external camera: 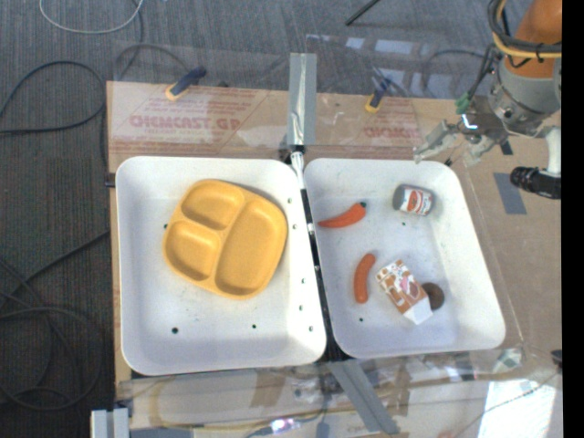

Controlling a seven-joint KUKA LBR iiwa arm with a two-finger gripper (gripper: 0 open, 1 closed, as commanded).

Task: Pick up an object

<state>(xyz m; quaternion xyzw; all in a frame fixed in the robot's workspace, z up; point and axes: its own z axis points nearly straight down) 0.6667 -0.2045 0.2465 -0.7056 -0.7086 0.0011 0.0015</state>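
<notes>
Overhead, the camera view shows the gripper (pixel 449 142) poised above the right bin's (pixel 484 245) far rim, fingers spread and pinching nothing — a ready stance, I judge, for a descent. Candidates lie loose on that bin's floor: a small can (pixel 413 200) nearest the gripper, a red chili (pixel 342 215), a sausage (pixel 364 276), a printed carton (pixel 402 289) touching a brown disc (pixel 432 295). The left bin (pixel 137 281) holds a yellow divided tray (pixel 226 236) — too wide to grasp easily, probably

Even, bright overhead light, white bins (pixel 137 336) slightly washed out, soft faint shadows, glare at lower right corner, mild overall softness
</notes>
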